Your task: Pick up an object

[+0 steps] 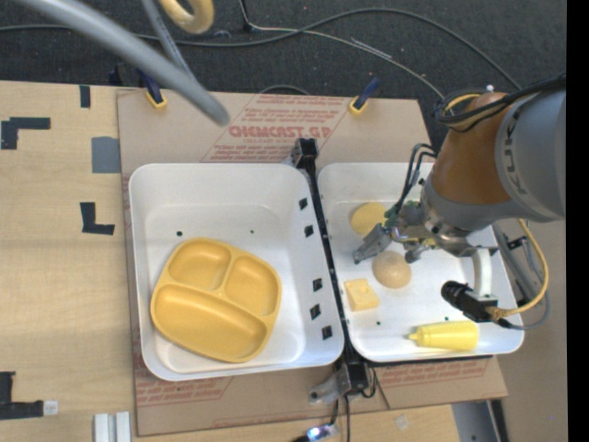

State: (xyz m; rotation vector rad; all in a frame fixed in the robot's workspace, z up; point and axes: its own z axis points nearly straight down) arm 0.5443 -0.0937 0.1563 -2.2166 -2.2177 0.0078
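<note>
Yellow bottle (444, 337) — claw (394, 245) above tan ball (393, 272).

red "chemcast gp" on cardboard sheet (276, 127)

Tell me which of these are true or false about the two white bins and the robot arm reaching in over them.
1. The yellow divided plate lies in the left bin. True.
2. The yellow bottle stands upright in the left bin. False: it lies on its side in the right bin, near the front edge.
3. The gripper is over the right bin. True.
4. The pale yellow cube sits on the plate. False: it rests on the floor of the right bin, near the divider between the bins.
5. The tan ball lies in the right bin just below the gripper in the view. True.
6. The right bin holds one single item. False: it holds several, including the cube, ball and bottle.
</note>
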